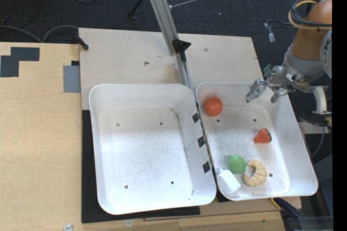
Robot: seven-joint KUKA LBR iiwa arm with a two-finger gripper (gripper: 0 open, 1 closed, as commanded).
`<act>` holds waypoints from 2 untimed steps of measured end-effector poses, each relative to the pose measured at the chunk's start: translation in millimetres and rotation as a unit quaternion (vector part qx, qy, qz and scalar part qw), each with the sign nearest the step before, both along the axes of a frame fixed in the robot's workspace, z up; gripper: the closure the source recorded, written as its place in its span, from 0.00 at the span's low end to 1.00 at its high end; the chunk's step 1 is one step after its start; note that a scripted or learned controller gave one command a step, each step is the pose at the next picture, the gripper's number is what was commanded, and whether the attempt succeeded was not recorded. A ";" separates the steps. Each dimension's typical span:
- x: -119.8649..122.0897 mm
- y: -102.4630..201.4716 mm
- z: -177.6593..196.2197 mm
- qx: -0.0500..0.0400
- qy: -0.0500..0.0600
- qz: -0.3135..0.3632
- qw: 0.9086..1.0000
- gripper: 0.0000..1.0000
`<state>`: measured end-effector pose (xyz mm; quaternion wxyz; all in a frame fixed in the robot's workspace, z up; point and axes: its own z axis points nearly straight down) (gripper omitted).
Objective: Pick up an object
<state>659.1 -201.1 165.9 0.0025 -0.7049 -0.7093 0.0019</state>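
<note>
The right bin holds an orange ball near its far left corner. A small red strawberry-like piece lies by the right wall. Near the front sit a green ball, a tan ridged croissant-like piece and a white block. My gripper hangs over the bin's far right corner, above and to the right of the orange ball, with its two fingers spread apart and nothing between them.
The left bin stands beside the right one, a black-clipped divider between them. A slanted metal rail rises behind the bins. A wooden tabletop spreads to the left.
</note>
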 end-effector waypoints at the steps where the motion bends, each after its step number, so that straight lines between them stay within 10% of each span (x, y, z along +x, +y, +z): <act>1: 3.0 3.6 -44.2 0.000 0.000 0.000 1.000 0.00; 2: 2.4 5.3 -76.9 0.000 0.000 0.001 1.000 0.00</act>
